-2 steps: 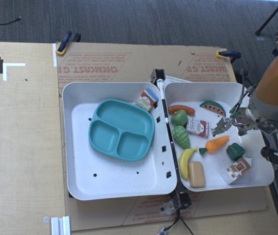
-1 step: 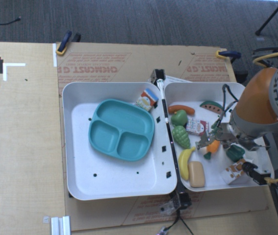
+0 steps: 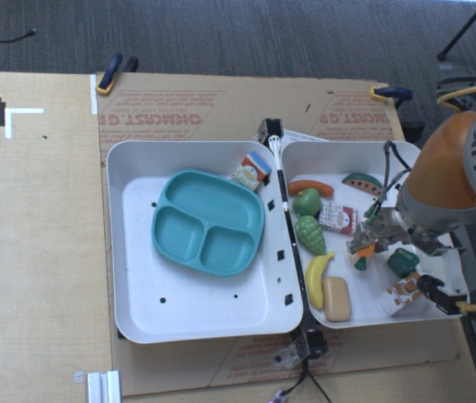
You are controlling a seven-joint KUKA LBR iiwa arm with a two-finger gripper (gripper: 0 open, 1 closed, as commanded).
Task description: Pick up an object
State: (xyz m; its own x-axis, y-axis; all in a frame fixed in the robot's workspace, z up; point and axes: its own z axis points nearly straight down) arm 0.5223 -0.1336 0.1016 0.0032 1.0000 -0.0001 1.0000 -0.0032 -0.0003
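My gripper point(image 3: 365, 242) is low in the right bin point(image 3: 363, 319), near its middle, under the grey arm with the orange band point(image 3: 443, 170). A small orange piece point(image 3: 361, 262) lies right below it and a red-and-white carton point(image 3: 337, 217) just to its left. A dark green item point(image 3: 403, 261) sits to its right. Further left are a green pepper point(image 3: 306, 201), a bumpy green vegetable point(image 3: 311, 234), a sausage point(image 3: 311, 187), a banana point(image 3: 316, 277) and a tan bread piece point(image 3: 336, 298). A watermelon slice point(image 3: 362, 180) lies at the back.
The left bin point(image 3: 137, 309) holds a teal divided plate point(image 3: 209, 222) and a small packet point(image 3: 250, 173) at its back right corner. A brown-and-white item point(image 3: 405, 292) lies near the right bin's front right corner. Cardboard lies under both bins.
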